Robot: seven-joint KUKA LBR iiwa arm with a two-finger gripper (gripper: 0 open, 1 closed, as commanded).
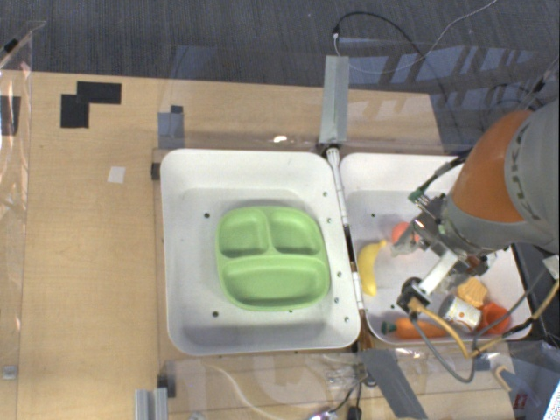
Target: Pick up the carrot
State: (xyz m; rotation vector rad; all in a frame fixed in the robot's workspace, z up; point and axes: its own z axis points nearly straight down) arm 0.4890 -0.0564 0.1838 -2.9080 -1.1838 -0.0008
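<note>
The long orange carrot (409, 328) lies toward the view's bottom from the curved yellow banana (371, 268), so the gripper (418, 237), poised right of that banana with its jaw state impossible to tell, should probably close across the carrot's width.

From where I stand, the left bin (175, 234) is open all round, with only the green divided plate (271, 256) lying flat in its middle. The right bin (385, 178) is bare across its far end, but the arm (499, 182) hangs over its right half. The banana (369, 265) lies close by the dividing wall, and the carrot (407, 328) sits tight against the near wall beside other orange pieces (494, 318).
</note>
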